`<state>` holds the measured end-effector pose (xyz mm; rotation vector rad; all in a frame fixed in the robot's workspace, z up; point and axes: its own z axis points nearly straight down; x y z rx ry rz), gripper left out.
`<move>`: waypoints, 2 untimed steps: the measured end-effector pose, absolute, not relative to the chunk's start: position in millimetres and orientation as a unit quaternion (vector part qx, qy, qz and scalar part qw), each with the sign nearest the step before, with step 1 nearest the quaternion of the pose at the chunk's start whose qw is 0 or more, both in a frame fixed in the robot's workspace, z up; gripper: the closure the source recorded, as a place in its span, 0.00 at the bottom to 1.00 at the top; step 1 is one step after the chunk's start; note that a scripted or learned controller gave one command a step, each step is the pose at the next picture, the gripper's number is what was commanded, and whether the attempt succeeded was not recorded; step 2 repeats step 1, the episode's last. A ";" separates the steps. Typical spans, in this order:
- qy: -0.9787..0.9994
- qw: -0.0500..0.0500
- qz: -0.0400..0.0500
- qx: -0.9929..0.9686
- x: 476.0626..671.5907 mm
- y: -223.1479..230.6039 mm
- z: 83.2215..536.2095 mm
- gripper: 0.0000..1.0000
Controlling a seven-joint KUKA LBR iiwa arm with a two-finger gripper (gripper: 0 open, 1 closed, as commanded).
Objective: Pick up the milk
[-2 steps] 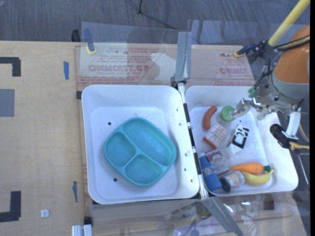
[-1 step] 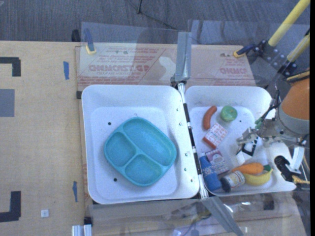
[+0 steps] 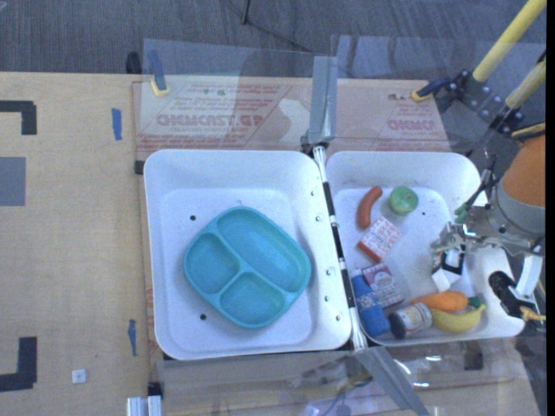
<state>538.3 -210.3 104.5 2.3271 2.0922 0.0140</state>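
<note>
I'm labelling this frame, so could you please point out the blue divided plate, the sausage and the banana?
blue divided plate (image 3: 247, 267): camera view, ridge where its compartments meet.
sausage (image 3: 369, 207): camera view, middle of its length.
banana (image 3: 459, 320): camera view, middle of its curve.

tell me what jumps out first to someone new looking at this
The big turquoise divided plate lies alone in the left bin. The right bin is crowded: a sausage, a green round item, small cartons, a carrot and a banana. The grey arm's tool hangs over that bin's right side.
</note>
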 end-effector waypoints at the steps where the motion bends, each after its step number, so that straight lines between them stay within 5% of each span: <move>1: 0.637 0.000 0.000 0.771 568.3 -130.0 182.3 1.00; 2: 0.637 0.000 0.000 0.771 568.3 -130.0 182.3 1.00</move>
